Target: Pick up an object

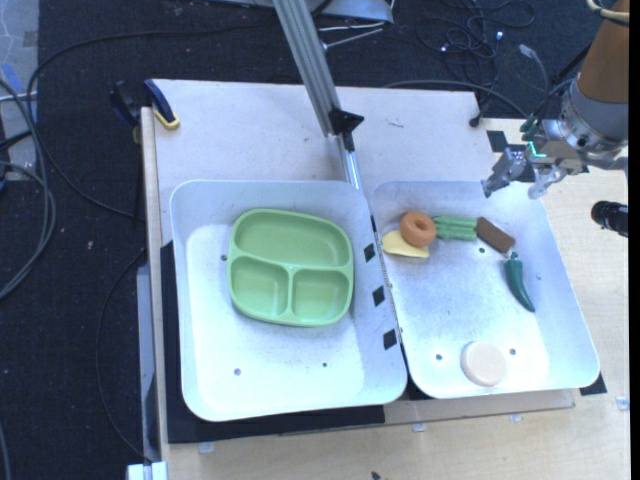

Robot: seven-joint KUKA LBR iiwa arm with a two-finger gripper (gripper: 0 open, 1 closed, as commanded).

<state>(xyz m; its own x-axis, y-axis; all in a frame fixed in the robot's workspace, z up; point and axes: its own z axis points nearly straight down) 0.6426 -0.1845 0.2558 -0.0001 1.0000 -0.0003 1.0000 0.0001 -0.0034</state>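
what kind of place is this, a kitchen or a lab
Most likely a robotics lab: a robot arm reaches over two white bins holding toy food like a donut, with loose cables across the dark floor.

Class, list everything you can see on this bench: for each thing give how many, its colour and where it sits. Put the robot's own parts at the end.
bins: 2, white, side by side on the bench
divided plate: 1, light green, three compartments, in the left bin
doughnut: 1, orange, at the back of the right bin
yellow piece: 1, yellow, under the doughnut's front edge
green stick: 1, green, just right of the doughnut
brown block: 1, brown, at the green stick's right end
pepper: 1, dark green, right side of the right bin
disc: 1, cream, front of the right bin
metal pole: 1, silver, slanting up from between the bins
arm: 1, grey and orange, upper right
gripper: 1, grey, above the right bin's back right corner
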